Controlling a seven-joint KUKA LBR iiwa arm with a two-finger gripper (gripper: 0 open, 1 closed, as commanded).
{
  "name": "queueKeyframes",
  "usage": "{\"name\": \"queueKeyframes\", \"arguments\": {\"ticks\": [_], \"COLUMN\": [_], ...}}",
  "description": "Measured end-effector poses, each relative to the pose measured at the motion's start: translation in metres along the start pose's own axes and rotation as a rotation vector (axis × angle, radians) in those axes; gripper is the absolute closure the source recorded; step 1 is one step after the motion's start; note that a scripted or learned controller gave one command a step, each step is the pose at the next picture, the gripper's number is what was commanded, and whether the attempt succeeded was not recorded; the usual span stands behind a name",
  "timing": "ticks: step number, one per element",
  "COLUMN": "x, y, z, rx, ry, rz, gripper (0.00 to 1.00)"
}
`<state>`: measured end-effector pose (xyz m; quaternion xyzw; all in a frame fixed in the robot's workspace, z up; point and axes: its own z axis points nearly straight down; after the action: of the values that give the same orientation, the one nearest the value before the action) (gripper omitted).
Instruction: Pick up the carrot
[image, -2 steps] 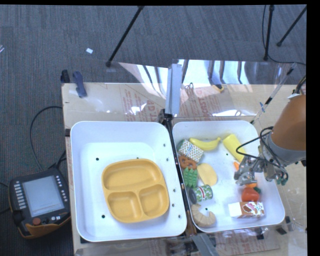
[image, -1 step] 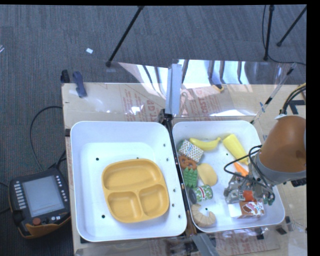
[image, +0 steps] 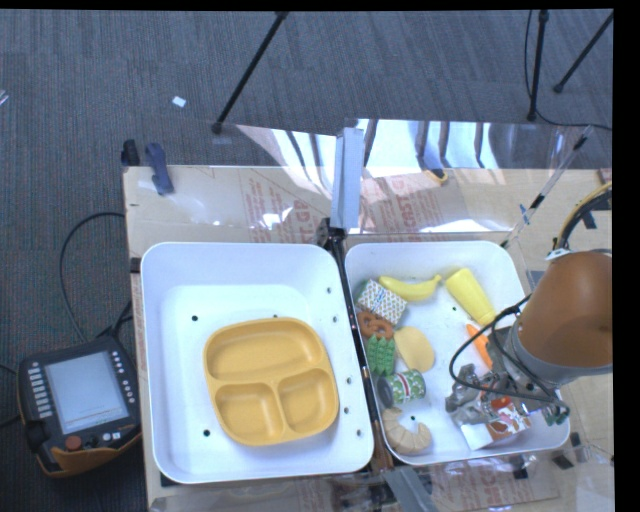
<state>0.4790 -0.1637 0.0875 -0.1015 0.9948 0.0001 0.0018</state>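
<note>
Hovering low in rt bin, gripper (image: 497, 392) just beside carrot (image: 480, 345).

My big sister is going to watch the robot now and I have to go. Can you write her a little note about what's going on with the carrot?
Gripper: low over the right bin's near right corner, above a red and white packet. The arm hides whether it is open or shut, and no carrot shows in it.
Carrot: lying in the right bin, partly hidden under the arm, near the yellow bottle.
Also there: banana, croissant, small can.
Left bin: holds a yellow divided plate.
Done: nothing yet.
Left: grip the carrot and lift it.
</note>
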Motion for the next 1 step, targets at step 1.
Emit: {"name": "queueKeyframes", "arguments": {"ticks": [1], "x": [-0.0789], "y": [0.0381], "z": [0.0016], "rx": [-0.002], "ry": [0.004], "rz": [0.212], "gripper": [1.00]}}
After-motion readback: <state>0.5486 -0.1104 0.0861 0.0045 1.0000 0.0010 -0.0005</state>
